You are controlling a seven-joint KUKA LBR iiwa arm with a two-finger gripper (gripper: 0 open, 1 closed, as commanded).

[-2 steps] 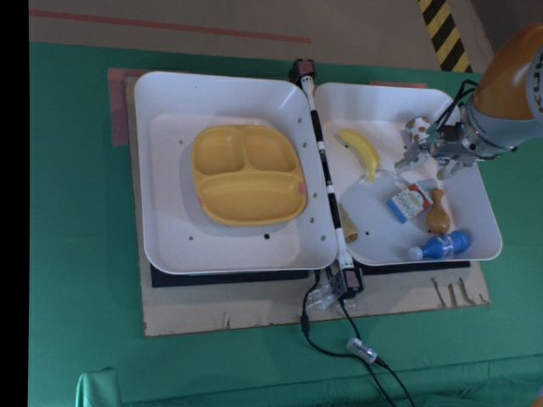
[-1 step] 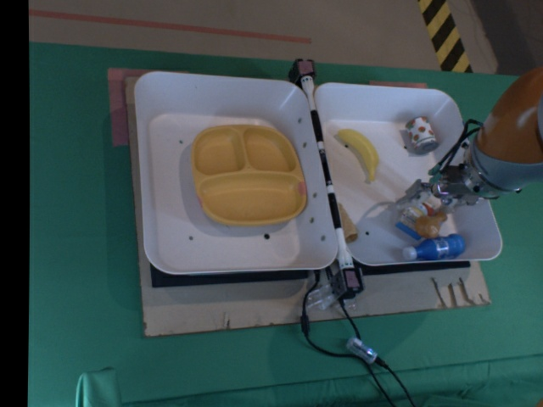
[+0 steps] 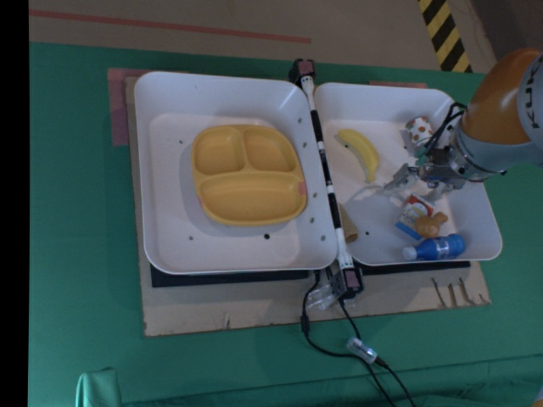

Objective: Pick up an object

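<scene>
Nearest the camera, on the green bench cover (image 3: 85, 312), a black cable (image 3: 327, 342) runs from the front end of the divider, ending near a small clear connector (image 3: 360, 349). A cardboard sheet (image 3: 229, 310) juts out from under both bins along their front edges.

Just behind that, in the right bin (image 3: 475, 253), a blue bottle (image 3: 436, 248) lies on its side close against the front rim. Beside it, slightly farther back, a small brown toy (image 3: 430, 225) rests on a red and white packet (image 3: 413, 212); the three things crowd the front right corner and leave little room between them and the rim. A small brown item (image 3: 349, 225) lies against the divider (image 3: 327, 172), its kind too small to tell.

Level with these in the left bin (image 3: 161, 236), a yellow divided plate (image 3: 248, 175) sits near the middle, with bare white floor on all sides of it.

Farther back in the right bin, the gripper (image 3: 407, 179) hangs low over the bin floor, its fingers spread apart with nothing between them, just behind the packet. Bare floor lies between it and the banana (image 3: 361, 152), which lies clear of the divider and the back rim. A white cup with red spots (image 3: 418, 130) stands near the back rim, close by the arm (image 3: 501, 113).

Beyond the bins, black and yellow hazard tape (image 3: 439, 15) crosses the floor.
</scene>
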